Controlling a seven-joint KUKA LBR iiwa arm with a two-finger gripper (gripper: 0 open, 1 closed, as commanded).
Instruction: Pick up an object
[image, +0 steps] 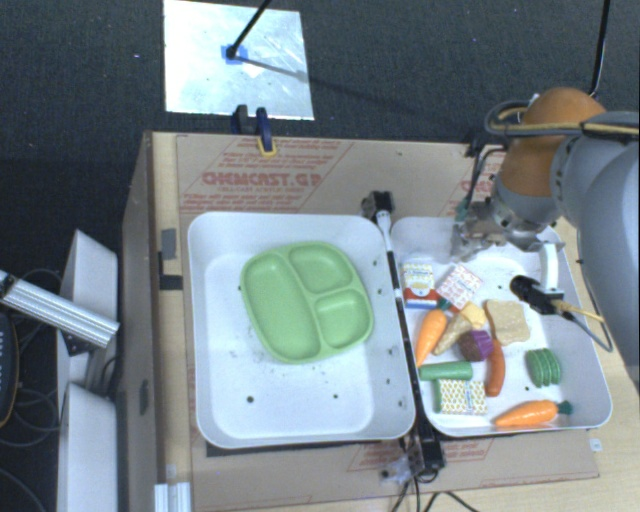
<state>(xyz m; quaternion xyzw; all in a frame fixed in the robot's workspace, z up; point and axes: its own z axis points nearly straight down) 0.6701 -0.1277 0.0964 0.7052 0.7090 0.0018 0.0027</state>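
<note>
The right bin (590, 400) holds a heap of toy food. It includes a white and red packet (418, 280), a checkered packet (460, 286), a bread slice (508, 321), an orange carrot (430, 336) and a purple eggplant (477, 346). Nearer the front lie a green cucumber (445, 371), a ribbed green piece (543, 366), a patterned box (462, 397) and a second carrot (527, 413). My gripper (468, 243) hangs over the back of this bin, just behind the checkered packet. Nothing shows between its tips.
The left bin (230, 400) carries a green divided plate (305, 300). A black divider rail (397, 310) runs between the bins. The grey arm with its orange band (545, 140) fills the upper right. Cardboard (280, 175) lies behind the bins.
</note>
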